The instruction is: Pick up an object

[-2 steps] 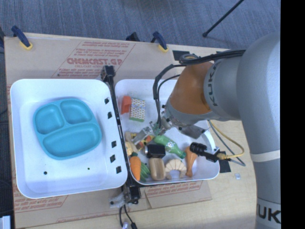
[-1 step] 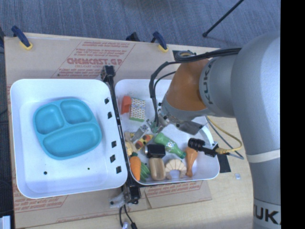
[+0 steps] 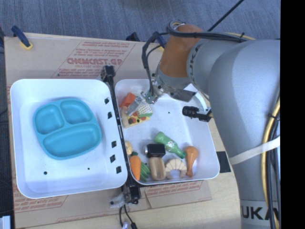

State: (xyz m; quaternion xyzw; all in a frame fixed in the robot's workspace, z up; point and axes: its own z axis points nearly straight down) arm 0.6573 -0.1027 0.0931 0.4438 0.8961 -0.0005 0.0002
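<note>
My gripper [image 3: 149, 98] is low at the far left of the right bin [image 3: 205, 137], under the orange wrist band. It sits right at a small pile of toy food: an orange piece [image 3: 127, 100] and a pale speckled slice [image 3: 137, 113]. Whether it touches them I cannot tell. Along the bin's near edge lie a green bottle [image 3: 168, 145], a black block [image 3: 155, 150], a carrot [image 3: 135, 167], a tan loaf [image 3: 156, 168], a croissant [image 3: 175, 165] and a drumstick [image 3: 191, 156].
The left bin [image 3: 24, 175] holds a blue divided plate [image 3: 66, 127]. The arm's grey body covers the right side of the view. A black clip [image 3: 194, 112] juts over the right bin. Brown cardboard lies under both bins.
</note>
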